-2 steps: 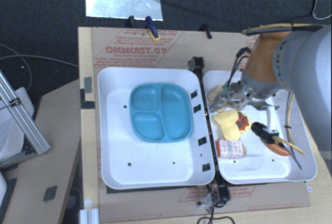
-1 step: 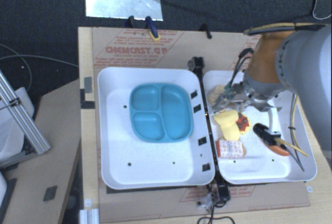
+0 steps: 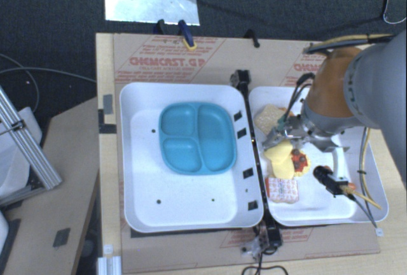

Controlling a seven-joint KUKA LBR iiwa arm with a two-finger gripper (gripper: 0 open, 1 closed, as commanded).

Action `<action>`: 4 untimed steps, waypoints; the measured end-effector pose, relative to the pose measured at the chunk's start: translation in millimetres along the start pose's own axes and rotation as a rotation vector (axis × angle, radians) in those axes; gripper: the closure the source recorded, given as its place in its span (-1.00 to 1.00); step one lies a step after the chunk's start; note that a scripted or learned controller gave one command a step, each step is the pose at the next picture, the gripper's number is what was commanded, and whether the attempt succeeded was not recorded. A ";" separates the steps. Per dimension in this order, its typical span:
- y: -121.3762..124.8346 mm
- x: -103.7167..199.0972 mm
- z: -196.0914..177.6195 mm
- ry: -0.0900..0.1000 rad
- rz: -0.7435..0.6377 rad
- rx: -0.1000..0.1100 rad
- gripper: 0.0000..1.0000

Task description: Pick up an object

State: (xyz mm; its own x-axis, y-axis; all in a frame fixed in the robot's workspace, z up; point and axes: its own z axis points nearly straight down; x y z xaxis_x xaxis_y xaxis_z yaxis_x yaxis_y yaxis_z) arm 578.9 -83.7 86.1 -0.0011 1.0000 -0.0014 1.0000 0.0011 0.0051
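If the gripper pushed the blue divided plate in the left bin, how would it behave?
The blue divided plate looks like rigid moulded plastic, so probably stiff and light. It lies flat and low on the left bin, so it would likely slide rather than tip.

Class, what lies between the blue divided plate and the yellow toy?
In the camera view, the bins' adjoining rims with black clips separate the blue divided plate from the yellow toy.

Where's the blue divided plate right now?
The blue divided plate lies in the left bin, toward its upper middle, across the divider from the right bin's yellow toy.
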 end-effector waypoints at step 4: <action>-92.7 164.2 -98.3 0.007 -0.014 0.007 1.00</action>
State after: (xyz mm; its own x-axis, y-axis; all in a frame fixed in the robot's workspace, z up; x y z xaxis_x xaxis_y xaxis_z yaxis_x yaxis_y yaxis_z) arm 485.5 80.5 183.7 -0.0147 0.9999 0.0056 0.9999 0.0147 -0.0016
